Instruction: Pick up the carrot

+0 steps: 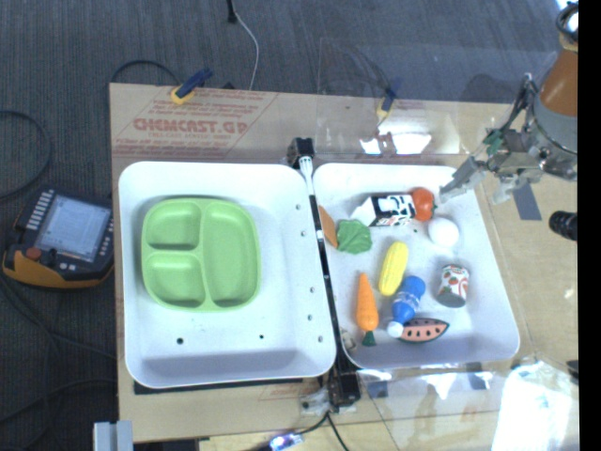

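The carrot [365, 301] is orange with a small green top and lies lengthwise in the lower left of the right bin [496, 289], green end toward the front. My gripper [490, 192] hovers over the bin's far right corner, well away from the carrot, up and to its right. Its two grey fingers [456, 184] are spread apart with nothing between them.
Around the carrot lie a yellow corn cob [392, 266], a blue bottle [407, 301], a watermelon slice [424, 329] and a green leaf [354, 237]. A tomato [423, 202], a white egg [443, 231] and a carton [392, 208] sit near the gripper. The left bin holds a green divided plate [200, 252].
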Available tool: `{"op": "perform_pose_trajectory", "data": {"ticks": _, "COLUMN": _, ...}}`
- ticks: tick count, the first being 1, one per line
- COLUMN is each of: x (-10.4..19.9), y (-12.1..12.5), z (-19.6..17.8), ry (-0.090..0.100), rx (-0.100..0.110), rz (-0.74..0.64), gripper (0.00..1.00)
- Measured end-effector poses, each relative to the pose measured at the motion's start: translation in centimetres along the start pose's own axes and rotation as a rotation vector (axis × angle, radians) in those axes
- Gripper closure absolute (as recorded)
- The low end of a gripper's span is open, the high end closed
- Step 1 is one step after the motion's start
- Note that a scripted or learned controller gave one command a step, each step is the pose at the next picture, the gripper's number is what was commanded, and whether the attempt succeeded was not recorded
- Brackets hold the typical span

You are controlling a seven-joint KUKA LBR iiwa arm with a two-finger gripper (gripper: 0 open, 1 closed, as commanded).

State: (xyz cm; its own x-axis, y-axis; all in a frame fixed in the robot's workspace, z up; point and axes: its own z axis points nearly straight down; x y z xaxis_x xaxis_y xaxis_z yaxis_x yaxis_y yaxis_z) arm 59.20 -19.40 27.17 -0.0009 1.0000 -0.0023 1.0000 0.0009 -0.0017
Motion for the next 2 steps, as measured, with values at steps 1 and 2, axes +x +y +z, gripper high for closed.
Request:
{"op": "perform_pose_trajectory", "data": {"ticks": 1, "x": 3.6, "y": -8.8, "z": 5.6, "ry": 0.002, "rx": 0.006, "rz": 0.280, "gripper": 0.00}}
{"op": "perform_pose_trajectory", "data": {"ticks": 2, "x": 10.2, "y": -8.5, "z": 16.9, "ry": 0.003, "rx": 0.017, "rz": 0.374, "gripper": 0.00}}
